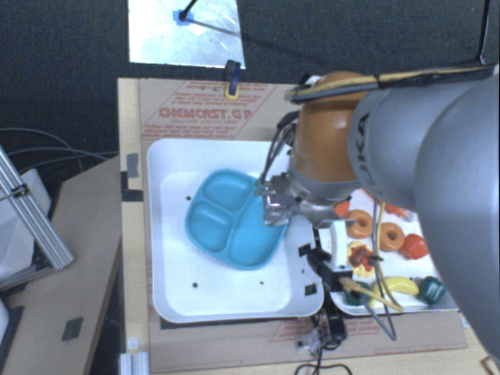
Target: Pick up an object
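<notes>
A light blue divided plate (230, 219) lies in the left white bin (176, 287), toward its right half. My gripper (273, 207) hangs below the orange wrist band, right over the plate's right rim. The arm's bulk hides the gripper's tips and whatever lies beneath them. In the right bin (351, 307) sit toy foods: two orange doughnuts (362, 223), a red piece (415, 246), a yellow banana (395, 286) and a green piece (432, 289).
The grey arm covers most of the right bin and the upper right of the view. Cables (379, 299) dangle over the toy foods. A brown cardboard sheet (203, 112) lies behind the bins. A metal frame (31, 217) stands at the left.
</notes>
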Robot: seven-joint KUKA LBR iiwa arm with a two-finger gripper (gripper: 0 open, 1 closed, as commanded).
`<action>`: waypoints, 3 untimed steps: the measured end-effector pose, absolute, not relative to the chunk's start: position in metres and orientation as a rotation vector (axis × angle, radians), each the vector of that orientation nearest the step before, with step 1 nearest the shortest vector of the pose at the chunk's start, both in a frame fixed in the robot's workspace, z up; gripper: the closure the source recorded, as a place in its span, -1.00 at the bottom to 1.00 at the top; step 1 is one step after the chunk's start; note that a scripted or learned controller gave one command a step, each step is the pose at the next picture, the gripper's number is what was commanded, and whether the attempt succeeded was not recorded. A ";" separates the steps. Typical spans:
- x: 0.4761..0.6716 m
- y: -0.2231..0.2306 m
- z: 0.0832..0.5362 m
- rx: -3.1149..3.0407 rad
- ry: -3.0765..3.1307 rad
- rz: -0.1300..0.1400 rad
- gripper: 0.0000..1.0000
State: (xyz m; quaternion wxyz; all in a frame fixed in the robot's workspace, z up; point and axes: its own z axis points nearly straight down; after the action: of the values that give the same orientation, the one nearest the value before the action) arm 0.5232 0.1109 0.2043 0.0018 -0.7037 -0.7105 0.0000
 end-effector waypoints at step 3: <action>0.517 0.116 0.127 -2.226 -2.215 0.008 1.00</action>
State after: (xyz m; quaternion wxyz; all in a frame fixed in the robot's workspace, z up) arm 0.5173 0.1156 0.1267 0.0008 -0.7088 -0.7054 0.0027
